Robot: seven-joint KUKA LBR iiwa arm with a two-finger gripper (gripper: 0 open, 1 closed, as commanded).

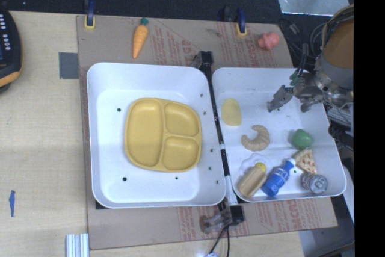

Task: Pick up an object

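Note:
The right bin holds several small objects. Among them are a pale yellow piece, a croissant, a green ball, a hot dog, a blue bottle, a pizza slice and a silver can. My gripper hangs over the bin's upper right part, above the green ball and right of the pale yellow piece. It is open, its two dark fingers spread, and nothing sits between them.
The left bin holds a yellow divided plate. A toy carrot and a pink toy lie on the cardboard behind the bins. A dark device sits at the far left edge.

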